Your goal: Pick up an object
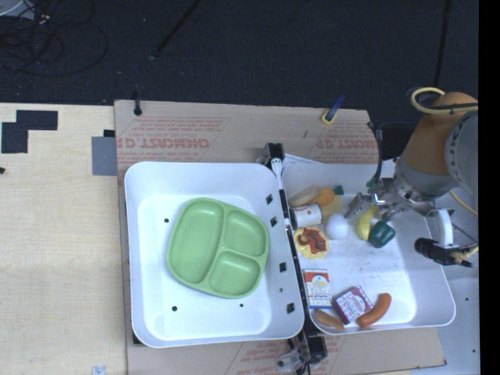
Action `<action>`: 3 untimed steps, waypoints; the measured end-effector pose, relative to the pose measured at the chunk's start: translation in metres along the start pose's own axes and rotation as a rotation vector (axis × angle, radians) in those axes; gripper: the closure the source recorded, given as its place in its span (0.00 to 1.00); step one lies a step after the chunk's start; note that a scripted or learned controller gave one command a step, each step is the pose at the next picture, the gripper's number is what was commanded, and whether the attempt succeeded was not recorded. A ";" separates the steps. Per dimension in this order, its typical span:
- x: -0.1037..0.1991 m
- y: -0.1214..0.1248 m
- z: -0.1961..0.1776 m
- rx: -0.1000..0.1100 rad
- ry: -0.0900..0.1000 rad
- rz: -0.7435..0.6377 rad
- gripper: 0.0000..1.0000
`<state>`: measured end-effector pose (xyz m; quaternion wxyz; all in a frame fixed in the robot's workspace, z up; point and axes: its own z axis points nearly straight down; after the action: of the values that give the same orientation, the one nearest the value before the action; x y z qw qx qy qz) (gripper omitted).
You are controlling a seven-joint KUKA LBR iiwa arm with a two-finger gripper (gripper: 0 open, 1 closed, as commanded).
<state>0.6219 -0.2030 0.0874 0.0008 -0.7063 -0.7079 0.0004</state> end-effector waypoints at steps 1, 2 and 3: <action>0.009 -0.008 0.000 0.001 0.000 0.000 0.00; -0.002 -0.011 0.000 0.001 0.000 0.001 0.00; -0.002 -0.010 -0.011 0.000 0.003 0.002 1.00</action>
<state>0.6122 -0.2049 0.0985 0.0016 -0.7069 -0.7073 -0.0005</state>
